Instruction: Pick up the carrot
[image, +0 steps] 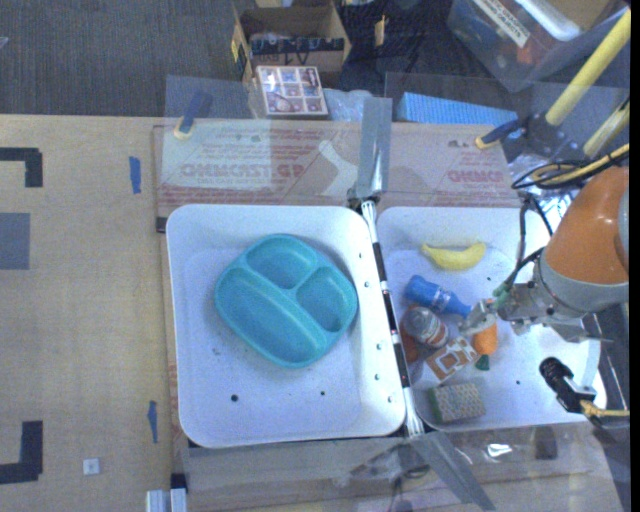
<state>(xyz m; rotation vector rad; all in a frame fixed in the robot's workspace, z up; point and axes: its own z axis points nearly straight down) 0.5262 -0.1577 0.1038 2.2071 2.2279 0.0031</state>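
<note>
Camera view: end effector (487, 318), grip state unclear, hovers at the carrot (485, 341) mid right bin (520, 405). Approach step, I'd judge; next, close squarely on it.

The two bins (190, 330) look like smooth white plastic, faintly glossy. The teal divided plate (286, 298) is smooth, matt plastic. The tabletop (80, 300) shows pale, matt wood grain.
</note>
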